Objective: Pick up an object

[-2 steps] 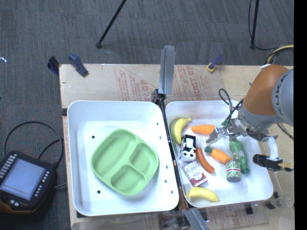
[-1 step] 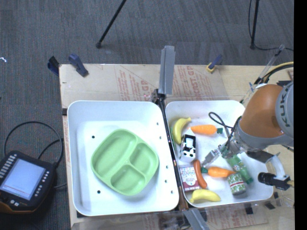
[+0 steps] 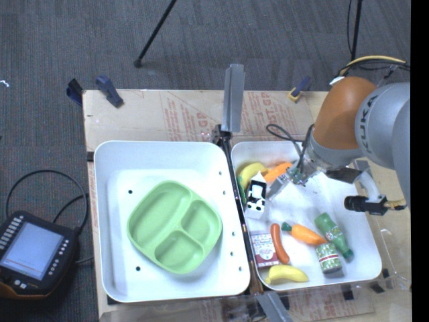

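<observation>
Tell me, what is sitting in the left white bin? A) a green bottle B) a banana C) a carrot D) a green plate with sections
D. The green plate with sections lies alone in the left bin; the toy foods are in the right bin.

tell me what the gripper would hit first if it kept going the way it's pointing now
The gripper points down and toward the left in the right bin. Going straight on, it would probably meet the black-and-white cow carton first, though depth is unclear from this slanted view.
</observation>
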### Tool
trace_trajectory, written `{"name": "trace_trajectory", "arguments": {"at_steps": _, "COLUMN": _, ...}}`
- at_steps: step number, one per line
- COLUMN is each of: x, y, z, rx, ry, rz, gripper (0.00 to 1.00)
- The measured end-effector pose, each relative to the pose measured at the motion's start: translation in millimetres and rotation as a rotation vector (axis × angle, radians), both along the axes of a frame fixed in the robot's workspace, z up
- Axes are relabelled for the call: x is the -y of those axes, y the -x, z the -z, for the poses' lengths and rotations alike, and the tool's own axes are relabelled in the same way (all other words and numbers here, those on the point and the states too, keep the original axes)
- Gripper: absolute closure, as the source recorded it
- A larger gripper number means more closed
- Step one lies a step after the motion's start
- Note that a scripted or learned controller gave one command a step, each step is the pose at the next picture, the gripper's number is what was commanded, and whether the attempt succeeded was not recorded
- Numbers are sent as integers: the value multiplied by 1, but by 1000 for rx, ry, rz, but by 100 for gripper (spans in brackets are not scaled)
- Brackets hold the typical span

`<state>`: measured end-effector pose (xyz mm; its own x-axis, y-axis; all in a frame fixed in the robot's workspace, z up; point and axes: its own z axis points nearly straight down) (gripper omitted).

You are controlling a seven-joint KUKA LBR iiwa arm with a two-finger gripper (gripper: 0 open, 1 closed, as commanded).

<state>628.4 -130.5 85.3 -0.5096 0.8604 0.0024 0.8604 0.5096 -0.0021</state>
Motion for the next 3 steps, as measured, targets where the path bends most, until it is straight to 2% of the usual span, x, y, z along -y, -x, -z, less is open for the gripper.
{"name": "trace_trajectory", "arguments": {"at_steps": 1, "x": 19, "y": 80, "z": 0, "rx": -1, "ry": -3, "rz": -267, "gripper": 0}}
{"name": "trace_trajectory", "arguments": {"at_steps": 2, "x": 53, "y": 125, "z": 1, "rx": -1, "ry": -3, "rz": -217, "gripper": 0}}
{"name": "trace_trajectory", "arguments": {"at_steps": 3, "x": 51, "y": 125, "z": -6, "rx": -2, "ry": -11, "rz": -213, "gripper": 100}}
